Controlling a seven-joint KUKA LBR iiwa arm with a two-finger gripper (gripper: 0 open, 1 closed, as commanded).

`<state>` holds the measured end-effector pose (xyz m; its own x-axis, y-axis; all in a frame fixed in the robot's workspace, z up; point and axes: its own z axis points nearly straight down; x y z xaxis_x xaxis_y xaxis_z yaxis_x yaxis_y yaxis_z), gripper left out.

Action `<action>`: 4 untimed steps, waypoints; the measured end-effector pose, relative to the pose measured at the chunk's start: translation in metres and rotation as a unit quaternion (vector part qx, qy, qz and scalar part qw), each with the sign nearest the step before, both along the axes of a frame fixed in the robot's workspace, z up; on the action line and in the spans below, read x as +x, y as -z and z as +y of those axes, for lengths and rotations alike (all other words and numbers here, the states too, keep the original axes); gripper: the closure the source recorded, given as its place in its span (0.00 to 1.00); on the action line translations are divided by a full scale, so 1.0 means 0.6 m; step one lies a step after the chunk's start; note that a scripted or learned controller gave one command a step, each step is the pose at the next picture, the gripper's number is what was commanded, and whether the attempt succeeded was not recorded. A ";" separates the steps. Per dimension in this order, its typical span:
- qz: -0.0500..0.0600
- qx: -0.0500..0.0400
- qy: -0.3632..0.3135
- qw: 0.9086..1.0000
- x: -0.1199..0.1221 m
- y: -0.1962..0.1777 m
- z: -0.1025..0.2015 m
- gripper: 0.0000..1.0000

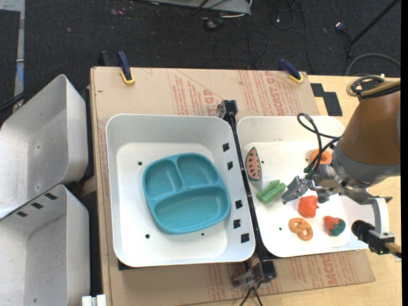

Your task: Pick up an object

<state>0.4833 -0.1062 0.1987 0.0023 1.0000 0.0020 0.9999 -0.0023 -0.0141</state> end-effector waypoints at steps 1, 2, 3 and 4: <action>-0.007 -0.001 -0.001 1.000 0.005 -0.010 0.000 0.00; -0.004 0.000 0.000 1.000 0.005 0.062 0.000 0.00; -0.005 0.000 0.000 1.000 0.021 0.154 -0.001 0.00; -0.005 0.000 0.000 1.000 0.020 0.179 0.000 0.00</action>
